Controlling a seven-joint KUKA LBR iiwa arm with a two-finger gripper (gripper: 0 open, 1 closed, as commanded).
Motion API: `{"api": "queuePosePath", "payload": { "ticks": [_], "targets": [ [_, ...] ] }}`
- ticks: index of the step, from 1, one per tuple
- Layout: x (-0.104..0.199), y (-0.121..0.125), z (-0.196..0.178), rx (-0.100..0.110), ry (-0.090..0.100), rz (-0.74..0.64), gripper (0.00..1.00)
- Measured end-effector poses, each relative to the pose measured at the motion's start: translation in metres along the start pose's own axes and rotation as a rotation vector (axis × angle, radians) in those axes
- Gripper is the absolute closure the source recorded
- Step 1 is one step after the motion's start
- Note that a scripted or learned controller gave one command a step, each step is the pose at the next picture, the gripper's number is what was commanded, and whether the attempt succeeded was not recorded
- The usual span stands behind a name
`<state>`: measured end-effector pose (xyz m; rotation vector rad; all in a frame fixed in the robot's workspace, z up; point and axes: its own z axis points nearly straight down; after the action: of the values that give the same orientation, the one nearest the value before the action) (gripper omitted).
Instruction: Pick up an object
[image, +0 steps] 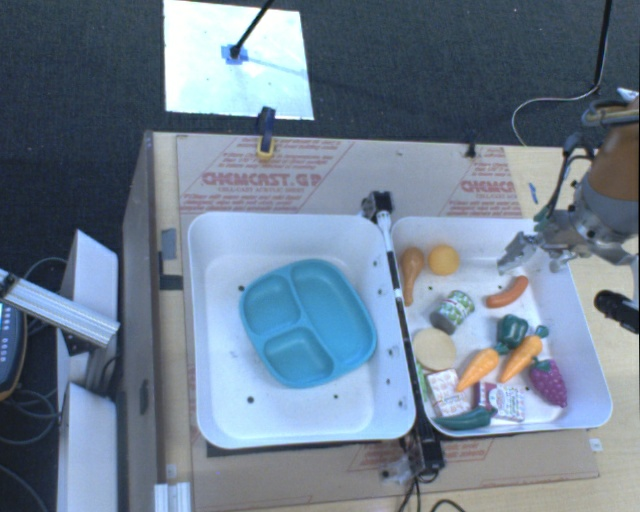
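Over the right bin (590, 385): pincer (522, 252) spread, pinching nothing.
The sausage (507, 292) lies just at its 6 o'clock, apart.

Rt white bin (590, 350) holds small toy foods: orange sausage (507, 292), yellow ball (444, 260), two orange carrots (500, 362), purple grapes (548, 382), tan drumstick (410, 270), grey-green can (452, 310).

Two bins side by side on bench (300, 165). Left bin (225, 400) holds divided plate (307, 322). Right bin (585, 385) holds toy food: drumstick (410, 272), can (452, 310), sausage (506, 292), carrots (500, 362), grapes (547, 382). Gripper (530, 250) over right bin's back edge.
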<state>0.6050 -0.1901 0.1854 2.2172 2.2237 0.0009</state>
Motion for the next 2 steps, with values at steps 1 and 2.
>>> {"api": "queuePosePath", "payload": {
  "ticks": [1,2],
  "targets": [
    [0.047,-0.082,0.101,0.001,0.001,0.001,0.00],
    [0.080,-0.035,0.101,-0.001,0.001,0.000,0.00]
  ]
}}
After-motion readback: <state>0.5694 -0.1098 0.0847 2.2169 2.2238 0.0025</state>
